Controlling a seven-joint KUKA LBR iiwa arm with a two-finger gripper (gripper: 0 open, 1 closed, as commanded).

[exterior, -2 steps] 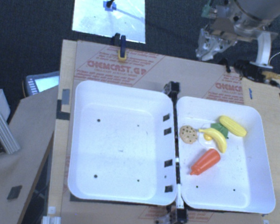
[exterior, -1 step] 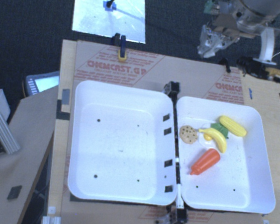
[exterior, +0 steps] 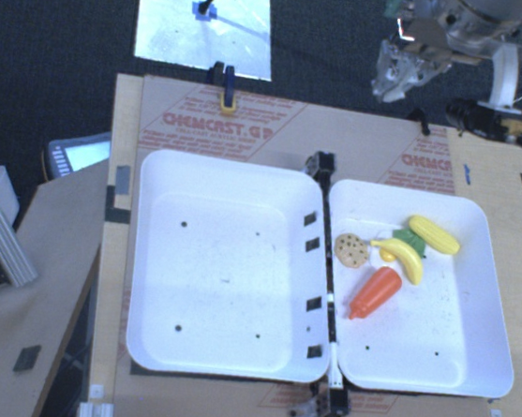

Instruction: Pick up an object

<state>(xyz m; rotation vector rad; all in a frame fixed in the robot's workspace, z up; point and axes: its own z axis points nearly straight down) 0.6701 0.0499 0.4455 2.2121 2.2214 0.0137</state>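
Pincer (exterior: 393,77) seen raised beyond right bin (exterior: 490,306), grip state not discernible; carrot (exterior: 375,291), banana (exterior: 403,255), corn (exterior: 433,234), cookie (exterior: 350,251) clustered within.

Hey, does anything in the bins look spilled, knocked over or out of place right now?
Nothing stands out. The corn cob, banana, carrot and cookie lie clustered inside the right bin, none spilled over its rim.

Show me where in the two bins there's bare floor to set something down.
The left bin floor is bare wall to wall. In the right bin, the near half below the carrot is free. Its far half is crowded: cookie, banana and corn cluster there.
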